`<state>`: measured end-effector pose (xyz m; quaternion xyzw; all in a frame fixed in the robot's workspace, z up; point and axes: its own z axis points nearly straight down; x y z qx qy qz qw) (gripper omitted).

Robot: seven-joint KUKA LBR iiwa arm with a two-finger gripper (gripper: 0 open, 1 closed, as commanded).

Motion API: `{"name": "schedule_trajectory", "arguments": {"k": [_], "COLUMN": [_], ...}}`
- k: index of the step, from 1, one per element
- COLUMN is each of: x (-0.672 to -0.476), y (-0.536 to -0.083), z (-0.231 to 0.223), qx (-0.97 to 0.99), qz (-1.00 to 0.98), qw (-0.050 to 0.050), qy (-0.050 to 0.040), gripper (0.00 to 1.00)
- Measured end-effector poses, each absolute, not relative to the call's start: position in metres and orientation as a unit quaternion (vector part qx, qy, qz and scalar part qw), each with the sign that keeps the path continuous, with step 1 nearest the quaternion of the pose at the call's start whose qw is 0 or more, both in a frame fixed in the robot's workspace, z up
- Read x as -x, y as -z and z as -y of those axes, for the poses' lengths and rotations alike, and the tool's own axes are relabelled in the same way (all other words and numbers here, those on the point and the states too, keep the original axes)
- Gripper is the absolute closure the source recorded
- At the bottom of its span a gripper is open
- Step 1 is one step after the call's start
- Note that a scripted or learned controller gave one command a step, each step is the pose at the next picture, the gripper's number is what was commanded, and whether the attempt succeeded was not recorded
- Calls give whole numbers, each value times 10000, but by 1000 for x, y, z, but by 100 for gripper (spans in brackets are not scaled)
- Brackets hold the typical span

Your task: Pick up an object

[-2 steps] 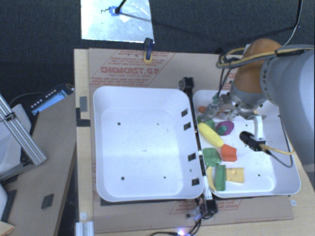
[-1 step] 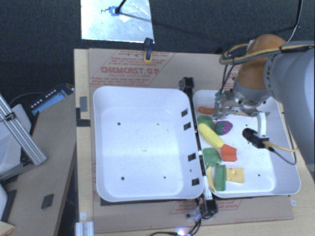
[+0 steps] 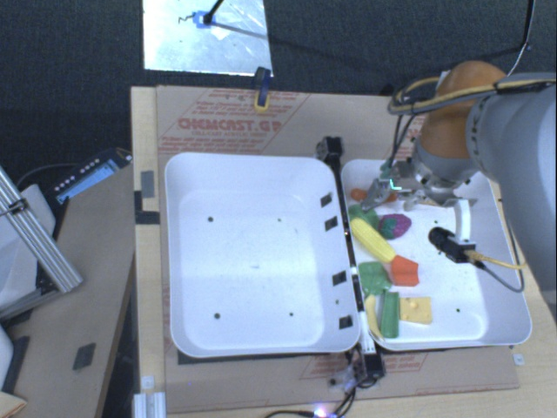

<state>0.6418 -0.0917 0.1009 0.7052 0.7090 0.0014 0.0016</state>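
The camera view looks down on two white bins side by side; the left bin (image 3: 252, 259) lies bare and the right bin (image 3: 487, 316) carries a cluster of toys along its left wall. The arm (image 3: 513, 120) reaches in from the right, and its gripper (image 3: 390, 192) hangs low over the upper left corner of the right bin. Whether the gripper is open or closed cannot be told from here, and nothing can be seen held in it.

Just below the gripper sit a purple toy (image 3: 396, 225) and a long yellow piece (image 3: 372, 240), lying nearly against each other. Farther down are an orange block (image 3: 405, 272), a green block (image 3: 374, 277), a second green piece (image 3: 389, 314) and a flat yellow tile (image 3: 416, 310).

The step in hand looks like the descent onto one object. To do it well, the arm would likely need to settle on a single target, since the purple toy and yellow piece crowd each other and a closing grip could catch both or push one aside. The yellow piece also lies near the bin's wall, which may block one side of the grip; the purple toy, with open floor to its right, seems the easier choice.
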Motion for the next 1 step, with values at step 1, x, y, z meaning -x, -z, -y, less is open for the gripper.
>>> {"name": "schedule_trajectory", "arguments": {"k": [1], "x": [-643], "y": [-112], "z": [92], "qx": [-7046], "qz": [-7096], "qw": [24], "qy": [-25], "gripper": [100]}}
